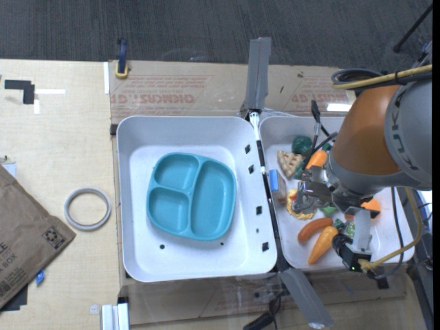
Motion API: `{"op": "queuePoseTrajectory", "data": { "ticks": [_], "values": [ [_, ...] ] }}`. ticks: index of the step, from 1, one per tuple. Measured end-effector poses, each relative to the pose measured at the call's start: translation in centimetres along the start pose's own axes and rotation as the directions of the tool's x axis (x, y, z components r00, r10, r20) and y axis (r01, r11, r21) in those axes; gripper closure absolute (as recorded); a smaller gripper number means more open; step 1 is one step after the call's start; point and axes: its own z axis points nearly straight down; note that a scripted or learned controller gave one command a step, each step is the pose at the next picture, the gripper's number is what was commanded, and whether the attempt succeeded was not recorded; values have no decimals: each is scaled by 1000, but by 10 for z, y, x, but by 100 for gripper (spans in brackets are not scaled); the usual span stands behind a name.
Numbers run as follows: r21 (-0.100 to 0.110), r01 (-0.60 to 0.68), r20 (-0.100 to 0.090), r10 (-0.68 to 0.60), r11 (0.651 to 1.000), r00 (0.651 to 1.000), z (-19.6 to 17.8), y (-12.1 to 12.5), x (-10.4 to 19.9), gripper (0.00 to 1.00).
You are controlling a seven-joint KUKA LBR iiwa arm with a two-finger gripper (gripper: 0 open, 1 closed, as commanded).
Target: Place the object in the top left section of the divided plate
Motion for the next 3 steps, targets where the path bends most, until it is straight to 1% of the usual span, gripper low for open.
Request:
{"op": "queuePoseTrajectory", "data": {
  "ticks": [1, 2, 3],
  "values": [
    [-2, -174, 0, 174, 985, 985, 1, 0, 3, 100],
    [1, -172, 2, 172, 985, 985, -7, 0, 2, 100],
    [0, -322, 1, 322, 947, 947, 2, -10, 44, 100]
  ]
}}
